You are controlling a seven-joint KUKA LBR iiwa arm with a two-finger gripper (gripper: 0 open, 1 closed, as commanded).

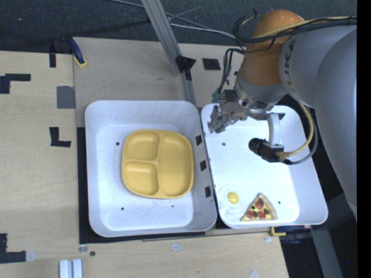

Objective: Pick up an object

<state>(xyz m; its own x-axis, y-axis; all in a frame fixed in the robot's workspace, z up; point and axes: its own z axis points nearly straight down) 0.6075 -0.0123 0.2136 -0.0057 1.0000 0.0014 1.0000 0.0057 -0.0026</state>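
Big grey arm with its orange band (272,30) fills the upper right of the frame, reaching in over the right-hand shallow white bin (301,213). Left of centre sits the other shallow white bin (104,213), and in the middle of it lies a yellow plastic plate with three compartments (157,163), flat and right way up.

Down at the lower edge of the right bin, two small pieces: a toy pizza slice with red toppings (259,208), and just beside it on the left a white toy fried egg with a yellow yolk (231,199). Those look like the likeliest pickings on this side.

The two-finger gripper (218,122) hangs at the upper left corner of the right bin, close to the wall shared with the left bin. Whether it is spread or pressed together I cannot tell from this angle; nothing can be made out in it.

Now the risks, as I judge them. The gripper is well apart from the pizza slice and the egg, so a descent here would likely find bare bin floor. So near the wall, it could clip the rim. And both toys are low and flat, so a grasp may slide off.
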